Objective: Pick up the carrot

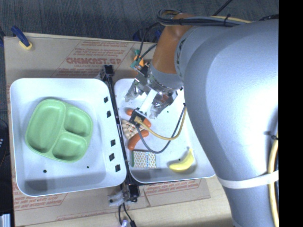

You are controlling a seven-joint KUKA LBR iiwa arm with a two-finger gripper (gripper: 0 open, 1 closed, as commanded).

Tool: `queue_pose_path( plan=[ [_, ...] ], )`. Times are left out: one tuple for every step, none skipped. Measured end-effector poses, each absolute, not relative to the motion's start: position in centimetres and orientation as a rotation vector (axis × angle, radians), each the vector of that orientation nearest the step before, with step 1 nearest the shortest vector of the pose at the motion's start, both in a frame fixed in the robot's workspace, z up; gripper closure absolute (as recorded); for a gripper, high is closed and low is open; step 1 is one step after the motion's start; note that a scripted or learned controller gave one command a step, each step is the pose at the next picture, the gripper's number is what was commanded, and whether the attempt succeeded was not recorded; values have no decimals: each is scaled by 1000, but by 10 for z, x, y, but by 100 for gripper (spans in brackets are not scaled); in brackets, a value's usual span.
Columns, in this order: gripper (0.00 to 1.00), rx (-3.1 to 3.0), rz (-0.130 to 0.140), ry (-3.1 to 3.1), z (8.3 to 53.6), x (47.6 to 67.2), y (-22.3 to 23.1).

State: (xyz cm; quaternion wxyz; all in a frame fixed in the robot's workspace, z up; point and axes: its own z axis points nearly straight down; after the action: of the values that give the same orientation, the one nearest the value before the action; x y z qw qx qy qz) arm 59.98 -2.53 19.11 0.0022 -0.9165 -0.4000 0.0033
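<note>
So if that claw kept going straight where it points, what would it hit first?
Probably the long orange carrot just beyond the open gripper, on the floor of the shallow white bin; depth is hard to judge.

"CHEMCAST GP" on brown sheet (94,60)

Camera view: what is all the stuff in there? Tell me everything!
bins: 2, white, side by side
plate: 1, green, divided, left bin
orange pieces: 2, orange, right bin, near its left wall
banana: 1, yellow, right bin, near edge
packet: 1, pale patterned, right bin, near edge
clamp: 1, blue and yellow, bench's far left corner
arm: 1, grey with orange band, reaching from the right
gripper: 1, open, over the right bin
</note>
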Motion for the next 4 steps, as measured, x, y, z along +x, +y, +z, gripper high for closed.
queue_pose_path(
  plan=[
    [0, -2920, 10, -1148, 122, 592, -92],
    [100, -2914, 13, -1155, 132, 592, -91],
    [100, -3102, 8, -471, 191, 537, -81],
    [100, -3083, 3, -590, 330, 572, -64]
  ],
)
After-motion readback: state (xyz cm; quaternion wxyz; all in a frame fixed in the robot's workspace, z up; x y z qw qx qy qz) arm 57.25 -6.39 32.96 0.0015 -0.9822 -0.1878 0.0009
